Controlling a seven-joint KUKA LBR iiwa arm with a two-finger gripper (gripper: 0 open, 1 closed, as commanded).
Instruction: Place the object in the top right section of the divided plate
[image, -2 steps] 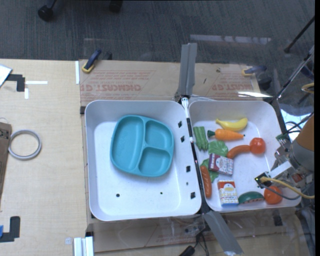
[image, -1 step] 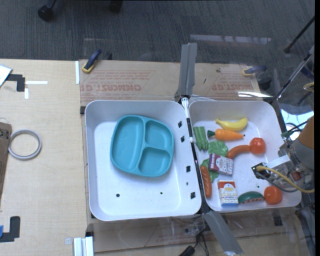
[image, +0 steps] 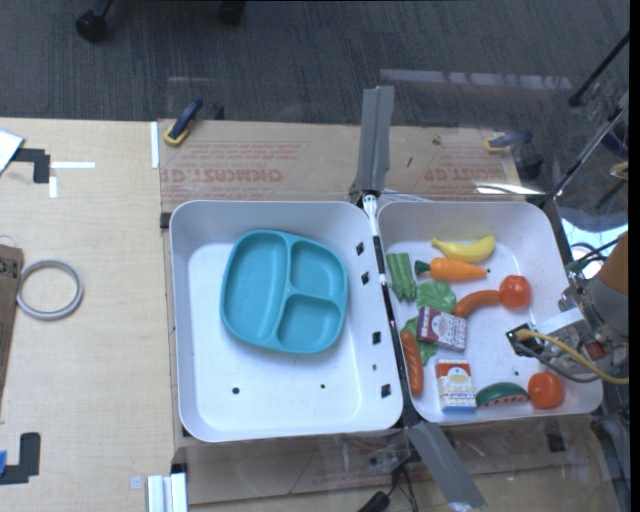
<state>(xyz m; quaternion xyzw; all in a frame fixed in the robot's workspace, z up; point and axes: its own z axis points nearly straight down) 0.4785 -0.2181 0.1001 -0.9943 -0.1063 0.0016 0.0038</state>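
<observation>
Bench (image: 80, 200) with two white bins (image: 200, 400); one teal divided plate (image: 262, 280); two tomatoes (image: 515, 291)

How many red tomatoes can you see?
2. One tomato sits mid-right in the right bin; the other tomato near its lower right corner. More might hide at its right edge.

The arm (image: 612, 300) is cut off by the frame at 3 o'clock. In the right bin (image: 530, 225), the red carton (image: 443, 328) covers part of the green leaf (image: 434, 297). At the bin's 6 o'clock, the white carton (image: 455, 384) hides one end of the watermelon slice (image: 503, 395). Print on both cartons is too small to read. The top edge clips a chair caster (image: 95, 22) at 11 o'clock.
</observation>
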